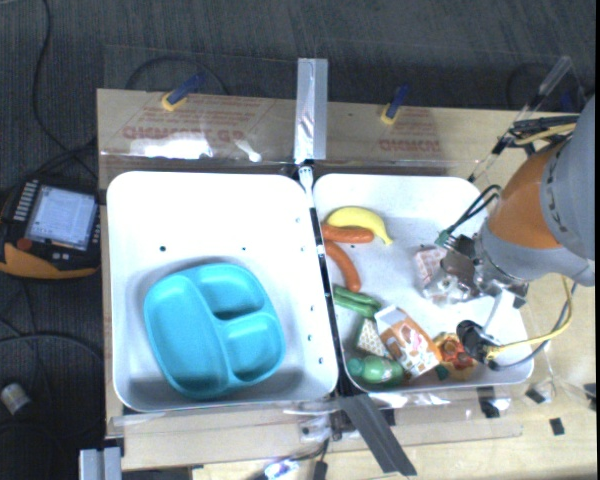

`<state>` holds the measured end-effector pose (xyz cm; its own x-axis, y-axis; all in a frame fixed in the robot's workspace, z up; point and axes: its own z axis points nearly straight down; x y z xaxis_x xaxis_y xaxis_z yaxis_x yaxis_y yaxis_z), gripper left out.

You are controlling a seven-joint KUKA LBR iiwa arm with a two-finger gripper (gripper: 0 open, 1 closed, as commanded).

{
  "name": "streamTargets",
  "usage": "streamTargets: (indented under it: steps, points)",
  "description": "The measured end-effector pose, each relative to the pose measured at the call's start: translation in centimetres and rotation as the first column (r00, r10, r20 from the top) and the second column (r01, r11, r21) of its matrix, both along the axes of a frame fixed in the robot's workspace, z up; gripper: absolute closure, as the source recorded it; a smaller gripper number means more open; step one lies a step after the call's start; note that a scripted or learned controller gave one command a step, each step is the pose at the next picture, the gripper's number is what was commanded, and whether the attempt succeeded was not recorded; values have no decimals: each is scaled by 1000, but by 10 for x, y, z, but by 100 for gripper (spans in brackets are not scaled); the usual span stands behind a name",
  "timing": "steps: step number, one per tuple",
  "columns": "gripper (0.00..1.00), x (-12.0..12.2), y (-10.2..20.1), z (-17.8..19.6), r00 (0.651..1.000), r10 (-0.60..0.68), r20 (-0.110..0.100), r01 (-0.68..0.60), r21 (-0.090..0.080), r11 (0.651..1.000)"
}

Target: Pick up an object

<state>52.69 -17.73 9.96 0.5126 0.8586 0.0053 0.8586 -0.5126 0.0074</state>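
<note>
Dark grey carpet surrounds a wooden bench (440,133), and on the bench two shallow white bins stand side by side. I take the right bin (410,190) as the landmark.

To the left of the right bin, touching it along the middle edge, is the left bin (180,193), and in it lies a big turquoise divided plate (213,330). Further left, on the carpet, there is a handheld screen device (50,226) with an orange body.

Over the right edge of the right bin comes the grey arm (570,198) with its orange band. The pincer (450,268) is low over the right half of this bin, at a crumpled, clear plastic wrapper (432,273) with some pink on it. I cannot tell if the pincer is released or clenched, and I cannot tell if it really touches the wrapper, because the dark wrist parts cover this place.

The other things in the right bin, from bigger to smaller: a yellow banana (362,220) near the far left corner; two orange sausage-like pieces (342,253) just under it; a small printed carton (408,340) in the near part; a green cucumber-like piece (356,300) by the left wall; a green round fruit (376,370) at the near wall. Some small orange and red things (455,353) beside the carton are too mixed to name. A yellow cable (540,336) hangs over the near right corner.
</note>
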Motion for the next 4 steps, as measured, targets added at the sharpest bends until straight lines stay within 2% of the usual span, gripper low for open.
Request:
streamTargets:
  steps: [1, 2, 3, 4]
  points:
    - [100, -7, -38, 75, 999, -49, -13, 49, -4, 999]
    - [0, -7, -38, 75, 999, -49, -13, 49, -4, 999]
    - [0, 39, -9, -10, 996, 94, -3, -94, -4, 996]
    - [100, 39, -9, -1, 995, 96, -3, -96, -6, 995]
